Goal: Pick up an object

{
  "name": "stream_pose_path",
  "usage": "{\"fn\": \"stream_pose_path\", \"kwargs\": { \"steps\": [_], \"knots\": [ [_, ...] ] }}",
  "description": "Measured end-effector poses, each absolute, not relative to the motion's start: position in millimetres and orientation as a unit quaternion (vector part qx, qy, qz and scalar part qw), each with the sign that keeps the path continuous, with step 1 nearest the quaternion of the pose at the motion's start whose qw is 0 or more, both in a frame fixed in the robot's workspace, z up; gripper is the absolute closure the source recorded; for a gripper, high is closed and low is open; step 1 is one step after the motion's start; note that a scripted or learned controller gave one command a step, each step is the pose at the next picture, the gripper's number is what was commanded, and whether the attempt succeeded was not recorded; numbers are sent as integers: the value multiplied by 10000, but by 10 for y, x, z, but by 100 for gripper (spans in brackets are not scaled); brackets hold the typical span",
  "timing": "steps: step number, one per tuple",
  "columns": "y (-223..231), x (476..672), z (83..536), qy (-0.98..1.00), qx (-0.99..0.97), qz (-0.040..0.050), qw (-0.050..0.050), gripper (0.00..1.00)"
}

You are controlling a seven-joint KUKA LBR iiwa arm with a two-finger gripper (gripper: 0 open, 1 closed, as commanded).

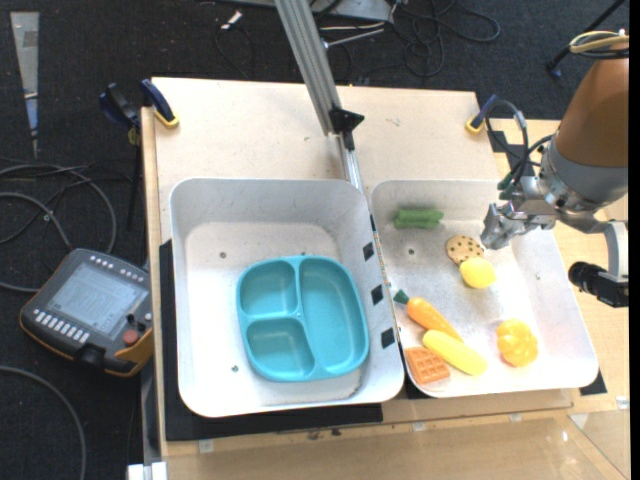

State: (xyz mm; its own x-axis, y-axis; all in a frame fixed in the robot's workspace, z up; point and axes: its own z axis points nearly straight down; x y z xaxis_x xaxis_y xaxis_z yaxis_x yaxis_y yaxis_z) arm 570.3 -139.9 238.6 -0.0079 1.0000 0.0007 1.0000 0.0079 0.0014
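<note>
Reaching in over the right bin (560,298), the grey arm's gripper (497,230) hangs just above and beside a yellow lemon-shaped toy (478,273), with nothing seen between its fingers; whether they stand apart or together cannot be told from this angle. Taking the lemon as the mark: a round speckled cookie (460,248) touches its upper left side, a green pod-shaped toy (418,217) lies farther up and left near the bin's back wall, an orange carrot (430,314) lies below and to its left, a yellow corn-like piece (455,353) and an orange waffle (428,366) sit lower still by the front rim, and a yellow pepper (517,343) rests below and slightly right. Well to the lemon's left, the left bin (200,268) holds a turquoise divided plate (300,318).
</note>
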Motion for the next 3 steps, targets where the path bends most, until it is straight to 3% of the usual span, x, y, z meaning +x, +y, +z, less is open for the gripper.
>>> {"fn": "stream_pose_path", "kwargs": {
  "steps": [3],
  "knots": [
    [131, 5790, 2239, 7099, 7043, 8, -3, 100]
  ]
}}
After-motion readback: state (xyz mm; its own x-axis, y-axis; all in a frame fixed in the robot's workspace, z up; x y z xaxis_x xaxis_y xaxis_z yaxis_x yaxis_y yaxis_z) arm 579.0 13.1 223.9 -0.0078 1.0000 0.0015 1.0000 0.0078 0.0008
